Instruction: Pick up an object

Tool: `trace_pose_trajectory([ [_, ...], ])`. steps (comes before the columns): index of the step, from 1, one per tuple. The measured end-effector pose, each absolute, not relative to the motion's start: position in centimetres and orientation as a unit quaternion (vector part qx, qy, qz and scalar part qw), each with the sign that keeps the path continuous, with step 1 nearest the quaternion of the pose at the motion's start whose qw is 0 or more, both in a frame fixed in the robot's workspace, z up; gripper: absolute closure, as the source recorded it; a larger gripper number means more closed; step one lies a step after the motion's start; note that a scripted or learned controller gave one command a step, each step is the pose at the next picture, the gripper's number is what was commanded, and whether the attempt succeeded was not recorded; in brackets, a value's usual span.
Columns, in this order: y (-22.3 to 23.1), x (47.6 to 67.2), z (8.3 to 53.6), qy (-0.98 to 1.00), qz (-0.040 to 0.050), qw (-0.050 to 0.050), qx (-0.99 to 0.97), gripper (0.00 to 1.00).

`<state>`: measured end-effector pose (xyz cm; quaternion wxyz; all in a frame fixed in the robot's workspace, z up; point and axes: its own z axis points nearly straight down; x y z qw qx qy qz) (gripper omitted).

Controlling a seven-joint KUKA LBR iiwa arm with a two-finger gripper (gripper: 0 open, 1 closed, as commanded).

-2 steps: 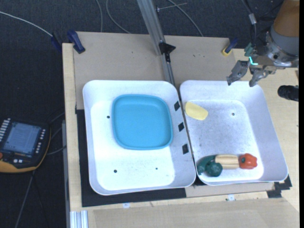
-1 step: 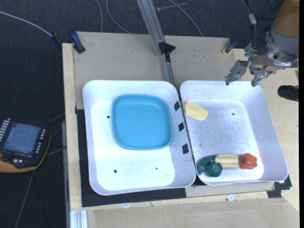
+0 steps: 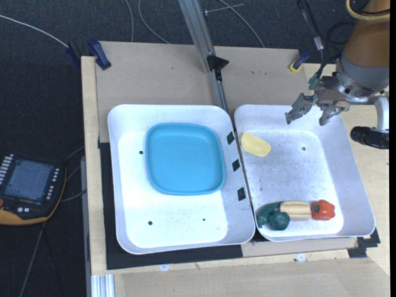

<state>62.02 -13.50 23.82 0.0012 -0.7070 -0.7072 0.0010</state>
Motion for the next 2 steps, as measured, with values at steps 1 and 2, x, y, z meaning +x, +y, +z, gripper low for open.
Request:
trace_pose_trajectory([
  [1,-14.5,61.9,18.6,-0.707,0.0013,0.001,-0.707,0.0],
  [2,-14.6,62.4,12.6,-0.707,0.0015,0.002,-0.707,0.0],
])
